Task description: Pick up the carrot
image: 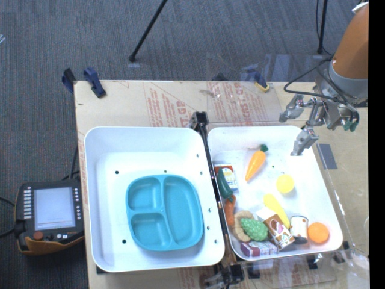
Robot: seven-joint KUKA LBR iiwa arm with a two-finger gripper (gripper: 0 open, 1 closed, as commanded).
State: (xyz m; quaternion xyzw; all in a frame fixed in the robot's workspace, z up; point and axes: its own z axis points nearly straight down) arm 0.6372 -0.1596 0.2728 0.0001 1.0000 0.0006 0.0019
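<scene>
The carrot [255, 164] is lying in the right bin [319, 179], in its back half and nearer the left wall than the right, orange body slanting with the green top pointing toward the back wall and the tip toward the front left. It is lying apart from its neighbours: a small carton [225, 177] is sitting just beside its tip, and a yellow ball [285, 183] is resting near its right side, so there is bare white floor along both long flanks. The gripper [302, 142] is hanging over the back right corner of that bin, well apart from the carrot, and nothing is sitting between its fingers; whether they are spread or closed I cannot tell from this slant. The step in hand looks to be the approach. To do it well, the arm is probably needing to travel toward the left wall and slightly forward, stopping above the carrot's thick middle, not the narrow tip, then turning the wrist so the fingers are closing across the short width and not along the slant. Descending straight down is likely keeping the fingers clear of the carton. The carrot's smooth taper may be letting it squirt out, so a centred, low grip seems wise. The left bin [99, 161] is carrying a blue tray [163, 212].
</scene>
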